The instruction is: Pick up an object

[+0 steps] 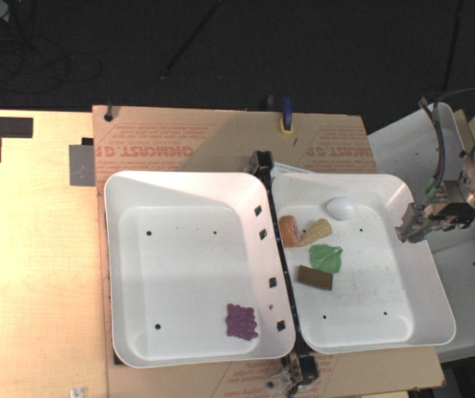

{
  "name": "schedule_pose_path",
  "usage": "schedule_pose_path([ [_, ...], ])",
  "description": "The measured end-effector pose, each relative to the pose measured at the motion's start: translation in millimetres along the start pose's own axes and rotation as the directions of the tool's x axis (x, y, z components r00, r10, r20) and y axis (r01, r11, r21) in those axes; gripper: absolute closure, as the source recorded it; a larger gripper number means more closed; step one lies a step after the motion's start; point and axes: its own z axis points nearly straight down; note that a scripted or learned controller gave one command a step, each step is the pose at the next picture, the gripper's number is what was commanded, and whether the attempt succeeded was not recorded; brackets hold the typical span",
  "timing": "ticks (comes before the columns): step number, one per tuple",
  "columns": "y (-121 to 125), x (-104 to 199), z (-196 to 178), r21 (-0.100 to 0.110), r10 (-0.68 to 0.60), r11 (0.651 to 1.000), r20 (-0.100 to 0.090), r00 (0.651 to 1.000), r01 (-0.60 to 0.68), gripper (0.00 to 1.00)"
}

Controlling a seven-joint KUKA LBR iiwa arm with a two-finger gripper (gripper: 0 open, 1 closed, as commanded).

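Green object [326, 258] lies in the right bin [403, 322]; claw [411, 226] state: cannot tell.

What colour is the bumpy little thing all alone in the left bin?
Purple. The bumpy thing shows in the camera view, near the left bin's front right corner.

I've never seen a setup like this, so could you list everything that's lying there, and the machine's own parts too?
Bins: two, white, side by side on the bench.
Grape-like bunch: one, purple, left bin, near corner.
Leafy piece: one, green, right bin.
Block: one, brown, just below the green piece.
Cone-shaped piece: one, tan, right bin.
Rounded piece: one, orange-brown, beside the cone.
Oval object: one, white, right bin, far side.
Gripper: one, dark, at right bin's right edge.
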Motion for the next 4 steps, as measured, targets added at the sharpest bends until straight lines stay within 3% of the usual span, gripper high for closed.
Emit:
schedule_pose_path([
  [1,-4,63,94,0.026,0.002,1.0,-0.004,1.0,-0.002,1.0],
  [2,-1,149,8,0.011,-0.001,1.0,-0.002,1.0,0.001,1.0],
  [3,-2,119,29,0.019,0.01,1.0,0.001,1.0,-0.01,1.0],
  [4,24,117,-24,0.011,0.007,1.0,0.0,1.0,-0.007,1.0],
])
